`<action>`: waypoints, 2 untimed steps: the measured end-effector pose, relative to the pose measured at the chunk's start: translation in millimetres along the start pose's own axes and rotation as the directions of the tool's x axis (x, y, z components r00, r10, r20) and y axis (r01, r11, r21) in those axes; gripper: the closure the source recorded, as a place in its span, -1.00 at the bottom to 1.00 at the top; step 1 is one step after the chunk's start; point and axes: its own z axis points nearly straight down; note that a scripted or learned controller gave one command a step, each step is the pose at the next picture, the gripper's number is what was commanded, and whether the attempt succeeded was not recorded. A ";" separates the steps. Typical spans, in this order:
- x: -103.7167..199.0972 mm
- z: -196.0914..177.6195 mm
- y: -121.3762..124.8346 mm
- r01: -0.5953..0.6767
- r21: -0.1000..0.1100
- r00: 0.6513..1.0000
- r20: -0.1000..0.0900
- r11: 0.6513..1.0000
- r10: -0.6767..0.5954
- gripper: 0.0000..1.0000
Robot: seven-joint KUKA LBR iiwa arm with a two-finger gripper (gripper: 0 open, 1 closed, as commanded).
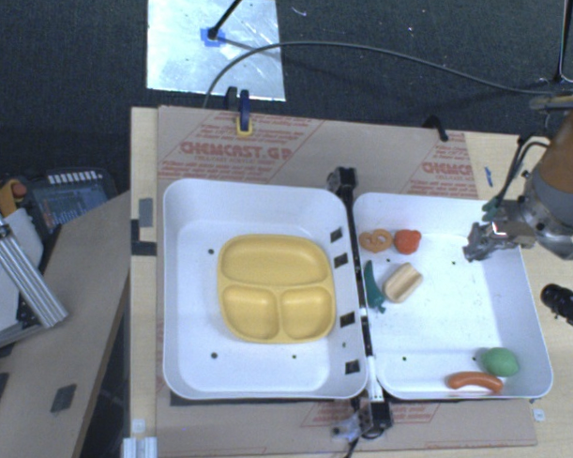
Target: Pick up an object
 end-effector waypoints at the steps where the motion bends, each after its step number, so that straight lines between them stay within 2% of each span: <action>1: 46.4 -3.2 9.6 0.004 0.003 1.000 -0.003 1.000 -0.004 1.00; 2: 102.2 3.1 35.8 0.005 0.003 1.000 -0.003 1.000 -0.005 1.00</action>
